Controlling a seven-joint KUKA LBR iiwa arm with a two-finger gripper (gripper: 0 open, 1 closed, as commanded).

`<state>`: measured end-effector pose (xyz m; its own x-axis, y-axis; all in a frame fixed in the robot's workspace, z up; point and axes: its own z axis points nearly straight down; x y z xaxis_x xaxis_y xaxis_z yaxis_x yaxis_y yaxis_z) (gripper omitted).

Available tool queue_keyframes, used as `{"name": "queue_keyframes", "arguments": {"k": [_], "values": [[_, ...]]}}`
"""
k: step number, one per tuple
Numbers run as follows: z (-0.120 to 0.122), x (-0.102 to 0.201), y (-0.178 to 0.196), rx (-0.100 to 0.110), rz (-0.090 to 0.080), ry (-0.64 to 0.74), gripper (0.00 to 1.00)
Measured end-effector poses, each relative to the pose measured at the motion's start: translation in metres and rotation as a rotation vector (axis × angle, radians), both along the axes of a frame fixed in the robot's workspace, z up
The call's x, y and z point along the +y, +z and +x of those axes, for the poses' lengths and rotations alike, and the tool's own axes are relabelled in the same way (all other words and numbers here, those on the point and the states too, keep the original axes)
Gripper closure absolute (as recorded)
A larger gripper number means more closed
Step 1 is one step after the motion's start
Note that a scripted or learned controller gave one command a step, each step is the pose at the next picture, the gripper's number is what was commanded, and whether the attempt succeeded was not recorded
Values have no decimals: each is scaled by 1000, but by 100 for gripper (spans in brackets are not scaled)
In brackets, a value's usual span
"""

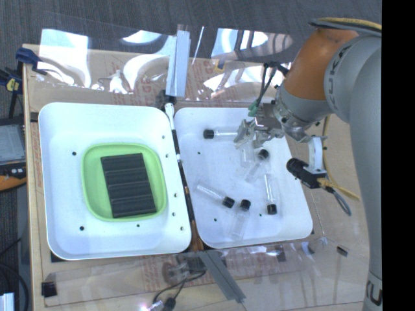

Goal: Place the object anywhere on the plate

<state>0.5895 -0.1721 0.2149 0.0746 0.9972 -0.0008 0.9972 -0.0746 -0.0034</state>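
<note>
A green plate (91,167) lies in the left white bin (58,128), and a dark ridged block (128,184) rests flat on it. Several clear vials with black caps lie scattered in the right bin (194,154): one near the top (219,133), one lower left (214,194), one at the right (269,190), one near the front (239,218). My gripper (249,135) hangs low over the upper part of the right bin, just right of the top vial and above another vial (255,164). Nothing can be made out in its grasp.
A metal divider (178,63) stands behind the gap between the bins. The arm's grey body and orange band (318,57) cover the right bin's far right corner. A black fitting with cables (305,172) sits at that bin's right rim.
</note>
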Motion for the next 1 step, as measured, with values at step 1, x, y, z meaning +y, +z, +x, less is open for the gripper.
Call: {"name": "queue_keyframes", "arguments": {"k": [1], "values": [[0,0,0,0,0,0,0]]}}
